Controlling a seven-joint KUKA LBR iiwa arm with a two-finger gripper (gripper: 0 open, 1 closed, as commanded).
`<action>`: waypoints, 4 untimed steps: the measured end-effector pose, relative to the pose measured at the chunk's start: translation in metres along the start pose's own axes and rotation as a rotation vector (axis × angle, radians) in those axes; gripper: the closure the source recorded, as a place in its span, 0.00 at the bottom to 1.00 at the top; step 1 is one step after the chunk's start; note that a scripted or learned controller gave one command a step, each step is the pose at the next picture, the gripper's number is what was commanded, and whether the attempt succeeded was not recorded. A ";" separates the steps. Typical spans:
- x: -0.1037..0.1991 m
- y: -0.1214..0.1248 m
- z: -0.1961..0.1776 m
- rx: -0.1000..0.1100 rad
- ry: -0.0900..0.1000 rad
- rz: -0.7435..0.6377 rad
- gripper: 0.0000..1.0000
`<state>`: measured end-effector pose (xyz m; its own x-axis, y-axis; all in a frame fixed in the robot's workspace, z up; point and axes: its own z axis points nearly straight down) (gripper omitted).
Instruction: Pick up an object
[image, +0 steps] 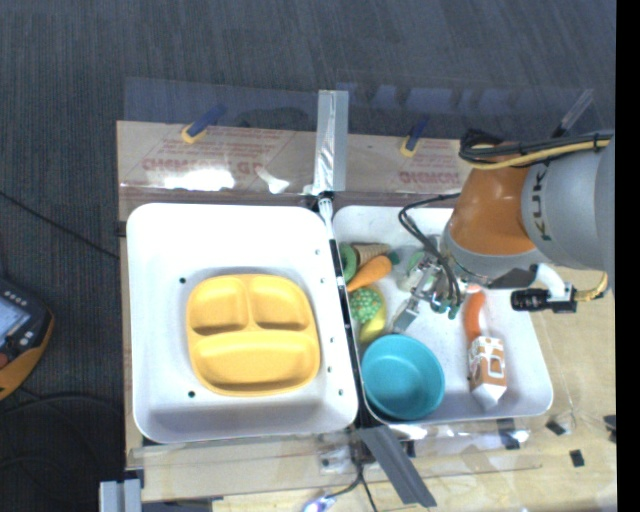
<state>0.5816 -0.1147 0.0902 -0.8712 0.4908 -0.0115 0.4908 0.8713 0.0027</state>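
The right bin (540, 400) is crowded, and little open floor is left in it; the widest bare patch is seen along its upper wall and in its lower right corner. Taking the teal bowl (402, 375) as landmark, which sits against the bin's lower left corner, the gripper (420, 295) is found just above it, hanging over the middle of the bin below the grey arm (575, 215) and its orange band (490, 210). The metal fingers are seen slightly parted, a narrow gap between them, and nothing is seen held between them.

Up and to the left of the bowl, a carrot (368, 272) lies tilted, its long axis running from lower left to upper right, close to the dividing wall between the bins. A yellow-green toy vegetable (367, 308) lies just below the carrot, touching or nearly touching the bowl's rim. To the right of the bowl, a small carton (487, 368) lies with its long axis roughly top to bottom, and an orange piece (474, 312) lies just above it.

Well to the left of the bowl, the left bin (150, 260) holds a yellow divided tray (253, 332), with open white floor all around it.
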 end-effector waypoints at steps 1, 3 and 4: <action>-0.001 0.015 0.000 0.002 -0.004 -0.143 0.00; -0.016 0.028 0.001 -0.002 0.001 -0.097 0.00; 0.009 0.006 -0.001 -0.006 -0.006 -0.049 0.00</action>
<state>0.5768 -0.1046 0.0910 -0.8939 0.4480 -0.0176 0.4479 0.8940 0.0081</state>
